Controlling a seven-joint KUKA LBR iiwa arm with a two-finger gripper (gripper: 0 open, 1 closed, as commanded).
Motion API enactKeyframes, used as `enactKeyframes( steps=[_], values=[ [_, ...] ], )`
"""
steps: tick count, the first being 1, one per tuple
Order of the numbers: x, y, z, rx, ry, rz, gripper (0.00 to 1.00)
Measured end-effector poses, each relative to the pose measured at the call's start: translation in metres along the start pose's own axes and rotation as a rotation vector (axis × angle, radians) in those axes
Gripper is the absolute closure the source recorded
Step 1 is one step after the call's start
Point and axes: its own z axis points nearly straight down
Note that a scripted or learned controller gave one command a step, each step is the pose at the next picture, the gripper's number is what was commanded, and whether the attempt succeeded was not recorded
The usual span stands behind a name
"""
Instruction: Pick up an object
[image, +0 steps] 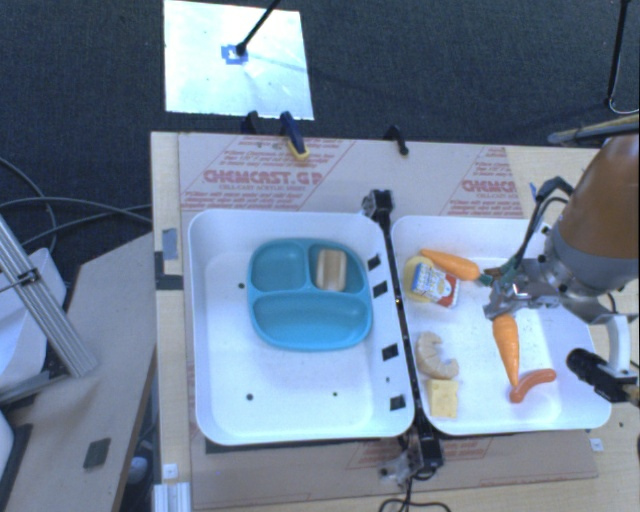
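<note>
Hovering over the carrot's (507, 345) top, the end effector (507, 296) (blurred) hides its grip; cannot tell.

a bulky grey robot arm (600, 262) with a broad orange band above the wrist, thin dark cables looping alongside, ending in a small metal two-finger gripper (503, 296).

Foil sheet (238, 60) beyond bench (120, 300)
</note>
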Motion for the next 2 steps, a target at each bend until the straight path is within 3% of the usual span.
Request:
enactKeyframes(
  steps=[2],
  values=[
    [0.078, -0.006, 0.009, 0.002, 0.001, -0.003, 1.00]
  ],
)
